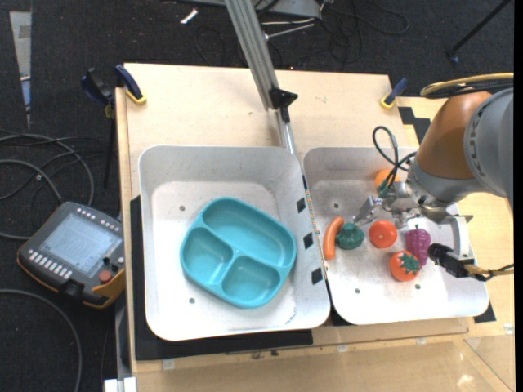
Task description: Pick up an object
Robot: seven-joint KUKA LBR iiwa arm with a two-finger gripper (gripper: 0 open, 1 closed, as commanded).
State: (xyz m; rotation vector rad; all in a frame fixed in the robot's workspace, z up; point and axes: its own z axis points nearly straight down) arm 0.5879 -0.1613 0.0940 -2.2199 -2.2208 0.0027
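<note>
Dark carpet and loose cables surround the wooden bench [204, 104], and a teach pendant [72, 253] lies on the floor at the left. On the bench sit two shallow white bins side by side. Left bin [163, 178]: a turquoise divided tray [237, 251] lies in it, turned at an angle. Right bin [359, 300]: that's where I'm working. My arm [462, 141] comes in from the right, orange band showing, and my pincer [384, 205] is down among the toy food at the bin's middle. Whether it's open or closed, I cannot tell from up here. Just left of it lies an orange carrot [330, 238], with a dark green piece [350, 237] touching beside it. Then an orange-red round fruit [382, 233], a purple piece [417, 241], and nearer, a red strawberry-like fruit [403, 265]. Another orange piece [384, 178] peeks out on the far side of my wrist.
</note>
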